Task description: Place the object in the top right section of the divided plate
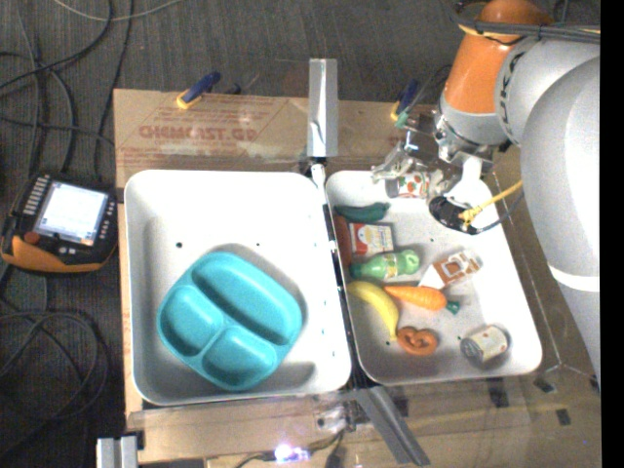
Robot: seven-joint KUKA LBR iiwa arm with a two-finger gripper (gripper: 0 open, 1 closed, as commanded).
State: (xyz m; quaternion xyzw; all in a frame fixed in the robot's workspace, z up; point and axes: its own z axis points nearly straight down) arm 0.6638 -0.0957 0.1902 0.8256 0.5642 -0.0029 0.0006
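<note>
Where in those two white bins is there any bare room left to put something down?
The left bin has bare floor along its top and left, around the blue divided plate, whose sections are bare too. The right bin is crowded: banana, carrot, pretzel and can leave little room.

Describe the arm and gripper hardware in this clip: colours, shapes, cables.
The arm has a bulky, rounded, light grey shell with a glossy orange band above the wrist. Below it sits a metallic gripper of silvery parts. A yellow cable runs beside a dark round fitting.
</note>
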